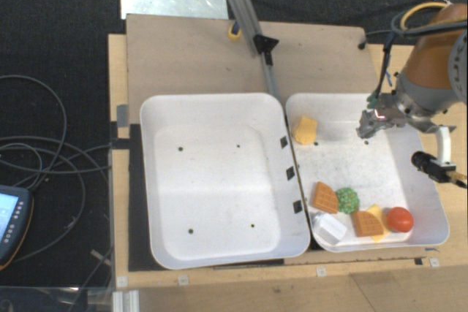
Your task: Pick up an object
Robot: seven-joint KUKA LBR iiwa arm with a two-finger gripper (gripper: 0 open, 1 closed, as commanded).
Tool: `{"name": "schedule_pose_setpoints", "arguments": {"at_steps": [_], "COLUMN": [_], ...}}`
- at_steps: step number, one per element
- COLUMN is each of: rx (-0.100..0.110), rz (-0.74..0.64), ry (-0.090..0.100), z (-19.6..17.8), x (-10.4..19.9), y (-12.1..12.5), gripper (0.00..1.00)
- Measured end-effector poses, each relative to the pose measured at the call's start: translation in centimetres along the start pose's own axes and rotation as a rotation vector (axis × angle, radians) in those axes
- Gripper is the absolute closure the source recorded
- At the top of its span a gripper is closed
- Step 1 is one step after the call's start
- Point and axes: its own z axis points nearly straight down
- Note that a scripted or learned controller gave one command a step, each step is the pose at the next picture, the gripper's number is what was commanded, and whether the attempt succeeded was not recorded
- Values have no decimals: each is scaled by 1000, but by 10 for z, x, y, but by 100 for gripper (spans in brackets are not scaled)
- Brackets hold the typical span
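The end effector (369,123) hovers over the right bin (431,226), nothing visibly held; whether it is clenched I cannot tell. Nearest is the yellow block (306,131) at the bin's far left: probably light, stiff plastic, best pinched across its flat sides.

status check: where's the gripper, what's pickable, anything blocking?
Gripper over right bin, far end, nothing visibly held. Nearest: yellow block, alone to its left. Remaining toys, red ball included, clustered at near edge. Path clear.
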Motion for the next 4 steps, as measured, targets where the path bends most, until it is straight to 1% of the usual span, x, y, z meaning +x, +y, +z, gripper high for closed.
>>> {"name": "schedule_pose_setpoints", "arguments": {"at_steps": [1,2,3,4], "rx": [-1,1,7,8], "rz": [-1,-2,-6,-6], "ry": [-1,0,3,4], "z": [-65,-119,-121,-108], "x": [-3,-3,44,92], "y": [1,3,-5,-10], "gripper": [100,100,100,100]}}
